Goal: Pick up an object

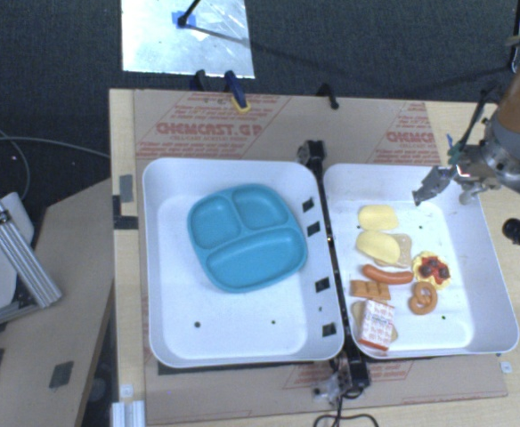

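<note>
Toy food lies clustered in the right bin [483, 238]: two yellow pieces [378, 231], a sausage [388, 275], a pretzel [423, 298], a red-topped piece [433, 268] and a small printed packet [377, 323], several touching. That crowding is the risk: a descent could nudge neighbours or close on an edge and slip. The gripper [438, 183] hovers over the bin's far side, apart from the food, fingers seemingly spread and holding nothing. Red lettering on the cardboard [208, 124] beyond the bins seems to read "CHEMCAST"; the packet's print is too small to read. A blue divided plate [247, 237] sits in the left bin [166, 238].
</note>
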Motion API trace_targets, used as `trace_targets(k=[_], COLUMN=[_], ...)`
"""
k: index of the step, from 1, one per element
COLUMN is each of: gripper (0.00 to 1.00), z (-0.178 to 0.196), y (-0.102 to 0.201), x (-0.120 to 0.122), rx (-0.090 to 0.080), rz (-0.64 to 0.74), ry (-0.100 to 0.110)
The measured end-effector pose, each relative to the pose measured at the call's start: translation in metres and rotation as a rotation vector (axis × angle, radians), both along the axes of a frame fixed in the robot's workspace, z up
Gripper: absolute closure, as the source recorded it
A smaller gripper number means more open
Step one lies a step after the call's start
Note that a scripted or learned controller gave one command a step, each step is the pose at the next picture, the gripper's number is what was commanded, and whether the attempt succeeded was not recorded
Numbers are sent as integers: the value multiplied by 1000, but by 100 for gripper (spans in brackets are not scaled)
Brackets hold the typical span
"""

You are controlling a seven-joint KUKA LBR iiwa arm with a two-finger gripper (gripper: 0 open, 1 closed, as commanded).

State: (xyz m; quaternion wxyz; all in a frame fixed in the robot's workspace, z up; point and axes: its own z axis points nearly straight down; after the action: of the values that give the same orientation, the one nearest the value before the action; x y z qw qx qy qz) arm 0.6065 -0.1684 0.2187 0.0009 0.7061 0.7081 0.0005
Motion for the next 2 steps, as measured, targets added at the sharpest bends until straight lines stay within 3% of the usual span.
trace_targets(k=[1, 2], gripper=[0, 0], z=[-19, 0], y=[44, 86], x=[47, 64], rx=[2, 2], rz=[7, 7], ry=[-2, -3])
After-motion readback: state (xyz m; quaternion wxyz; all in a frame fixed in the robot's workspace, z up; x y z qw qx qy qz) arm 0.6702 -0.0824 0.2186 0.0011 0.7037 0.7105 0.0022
